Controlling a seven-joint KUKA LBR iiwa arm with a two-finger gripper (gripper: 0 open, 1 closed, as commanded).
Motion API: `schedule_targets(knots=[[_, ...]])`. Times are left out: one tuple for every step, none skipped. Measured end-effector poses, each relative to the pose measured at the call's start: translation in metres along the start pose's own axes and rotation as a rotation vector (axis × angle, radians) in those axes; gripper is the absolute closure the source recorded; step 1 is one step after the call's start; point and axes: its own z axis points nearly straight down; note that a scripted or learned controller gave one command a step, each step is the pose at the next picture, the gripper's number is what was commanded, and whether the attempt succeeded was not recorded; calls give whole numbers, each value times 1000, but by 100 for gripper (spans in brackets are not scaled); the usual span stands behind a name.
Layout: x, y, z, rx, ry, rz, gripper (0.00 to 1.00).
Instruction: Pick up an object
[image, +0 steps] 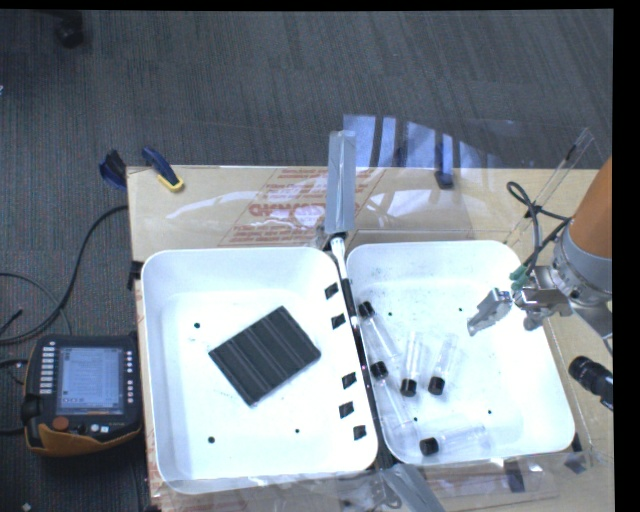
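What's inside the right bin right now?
The right bin holds several clear tubes with black caps: two near the middle, others along its left wall and front. The gripper hides the floor beneath it.

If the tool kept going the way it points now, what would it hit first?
The tool points down-left over the right bin. It would likely meet the bin's bare floor first, short of the vials; depth is unclear.

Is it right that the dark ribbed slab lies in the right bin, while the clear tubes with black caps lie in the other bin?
Not quite. The camera view shows the dark ribbed slab in the left bin; the clear tubes with black caps do lie in the other bin, the right bin.
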Motion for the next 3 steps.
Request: schedule_targets(knots=[[67, 12, 75, 0, 0, -142, 0], [29, 66, 151, 1, 0, -156, 0], [27, 125, 90, -5, -3, -189, 0]])
